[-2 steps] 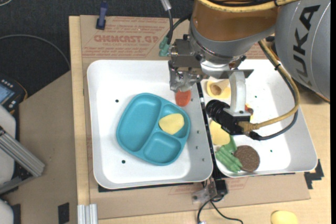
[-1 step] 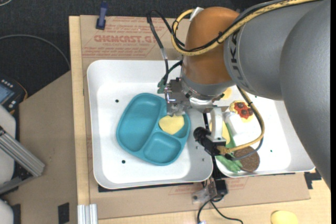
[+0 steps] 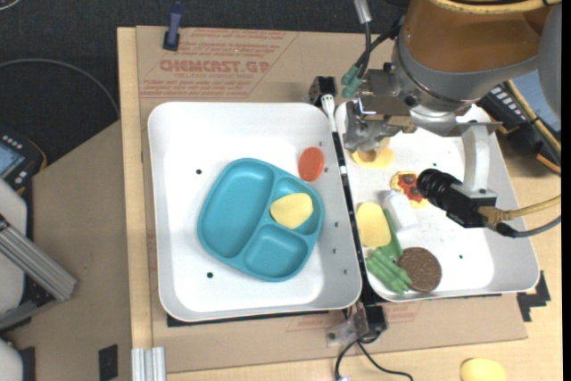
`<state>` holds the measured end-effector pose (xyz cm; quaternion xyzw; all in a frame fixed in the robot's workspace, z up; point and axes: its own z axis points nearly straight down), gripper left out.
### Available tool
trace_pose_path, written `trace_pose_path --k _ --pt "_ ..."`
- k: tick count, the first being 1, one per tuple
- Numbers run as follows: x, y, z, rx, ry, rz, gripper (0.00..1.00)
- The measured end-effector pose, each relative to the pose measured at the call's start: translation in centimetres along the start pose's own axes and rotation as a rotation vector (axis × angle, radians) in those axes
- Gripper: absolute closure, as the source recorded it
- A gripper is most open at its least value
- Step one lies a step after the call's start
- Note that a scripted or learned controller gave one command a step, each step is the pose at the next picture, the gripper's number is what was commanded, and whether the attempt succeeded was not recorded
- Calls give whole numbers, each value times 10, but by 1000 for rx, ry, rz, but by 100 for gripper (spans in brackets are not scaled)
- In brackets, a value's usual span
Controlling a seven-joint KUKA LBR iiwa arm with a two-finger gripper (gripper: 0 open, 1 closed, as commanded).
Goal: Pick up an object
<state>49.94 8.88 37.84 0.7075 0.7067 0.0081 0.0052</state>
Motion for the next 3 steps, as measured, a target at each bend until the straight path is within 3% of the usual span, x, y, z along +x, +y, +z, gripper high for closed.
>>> trace_pose_path --k 1,2,3 --pt "112 -24 41 26 -2 -14 100" --pt "83 36 -92 1 0 3 100" --pt "138 -3 65 37 -9 -7 100"
